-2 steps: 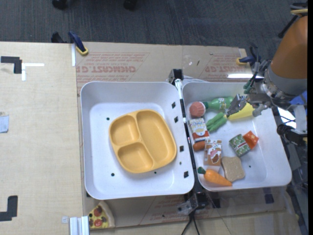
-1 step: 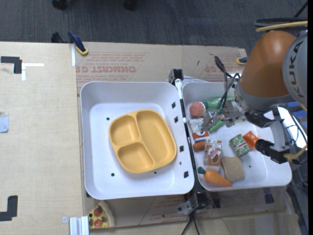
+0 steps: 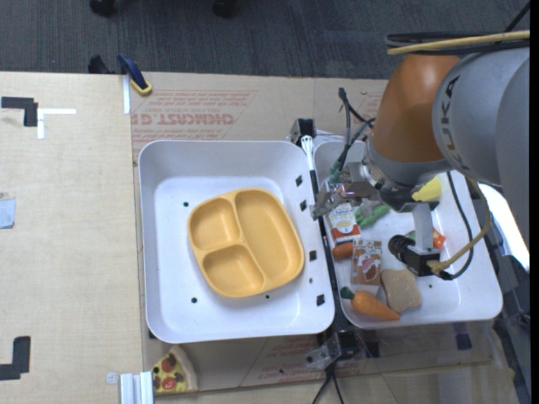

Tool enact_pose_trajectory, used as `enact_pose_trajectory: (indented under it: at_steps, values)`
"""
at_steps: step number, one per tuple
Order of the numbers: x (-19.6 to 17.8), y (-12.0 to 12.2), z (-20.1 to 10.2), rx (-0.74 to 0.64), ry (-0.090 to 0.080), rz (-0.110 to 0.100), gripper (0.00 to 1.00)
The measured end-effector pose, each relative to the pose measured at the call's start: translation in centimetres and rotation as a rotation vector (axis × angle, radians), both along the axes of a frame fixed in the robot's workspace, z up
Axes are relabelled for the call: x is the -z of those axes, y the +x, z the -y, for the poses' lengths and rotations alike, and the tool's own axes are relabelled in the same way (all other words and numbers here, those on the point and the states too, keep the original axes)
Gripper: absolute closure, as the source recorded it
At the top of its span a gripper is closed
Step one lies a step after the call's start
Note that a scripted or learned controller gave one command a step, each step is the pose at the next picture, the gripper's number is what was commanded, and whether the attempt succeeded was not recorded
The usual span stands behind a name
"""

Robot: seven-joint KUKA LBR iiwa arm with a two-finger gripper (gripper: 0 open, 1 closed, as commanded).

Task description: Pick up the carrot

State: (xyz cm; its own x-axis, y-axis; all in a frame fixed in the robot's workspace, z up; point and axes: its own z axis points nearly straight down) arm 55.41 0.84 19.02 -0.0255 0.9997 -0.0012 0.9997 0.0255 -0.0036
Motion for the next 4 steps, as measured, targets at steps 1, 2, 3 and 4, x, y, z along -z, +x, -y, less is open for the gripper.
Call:
enact_pose_trajectory:
  at_steps: [1,2,3,4]
  values:
    - [0.0,-6.3,-6.7,-0.059,0.0,0.0,0.0]
    - [-0.1,-2.6,-1.1,-0.105,-0.001,0.004,0.0]
    - [0.0,-7.6,-6.2,-0.213,0.001,0.001,0.0]
    - [9.7,-3.0,-10.3,-0.237,0.008,0.008,0.0]
